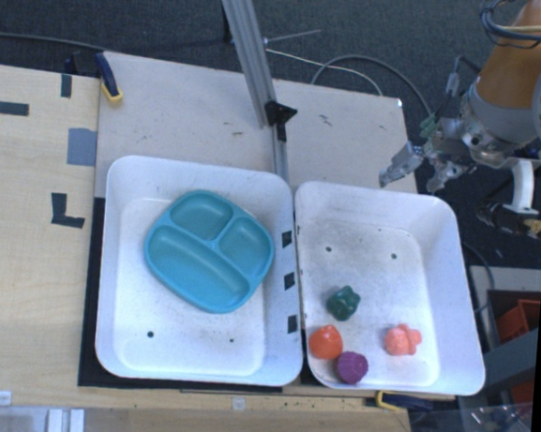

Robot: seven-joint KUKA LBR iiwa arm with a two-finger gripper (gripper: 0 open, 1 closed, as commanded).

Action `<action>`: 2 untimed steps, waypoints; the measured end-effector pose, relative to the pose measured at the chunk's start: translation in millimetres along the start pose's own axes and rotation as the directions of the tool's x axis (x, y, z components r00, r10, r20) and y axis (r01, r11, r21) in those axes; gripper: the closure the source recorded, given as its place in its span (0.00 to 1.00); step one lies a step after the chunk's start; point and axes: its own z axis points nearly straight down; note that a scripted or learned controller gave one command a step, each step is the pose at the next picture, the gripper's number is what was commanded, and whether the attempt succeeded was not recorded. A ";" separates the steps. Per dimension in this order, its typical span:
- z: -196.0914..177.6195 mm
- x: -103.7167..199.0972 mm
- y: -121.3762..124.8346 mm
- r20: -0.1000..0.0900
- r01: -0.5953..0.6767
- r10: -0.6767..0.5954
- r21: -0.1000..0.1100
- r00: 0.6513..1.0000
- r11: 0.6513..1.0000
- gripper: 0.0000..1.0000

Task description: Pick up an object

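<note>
Fingers (408, 168) spread, empty, above bin rim (376, 193); I'd descend squarely over the green toy (343, 303) (isolated, well below them).

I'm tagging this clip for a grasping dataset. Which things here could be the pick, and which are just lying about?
Could be the pick, all in the right bin:
green piece
orange piece
purple piece
pink-orange piece

Lying about:
blue divided plate in the left bin
slanted metal bar

The claw hangs beyond the right bin's far edge.
</note>
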 end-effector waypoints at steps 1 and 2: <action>0.0 -0.1 0.0 0.000 0.000 0.000 0.000 1.000 1.000 0.00; 49.9 -1.6 8.3 0.000 0.000 0.000 0.005 1.000 1.000 0.00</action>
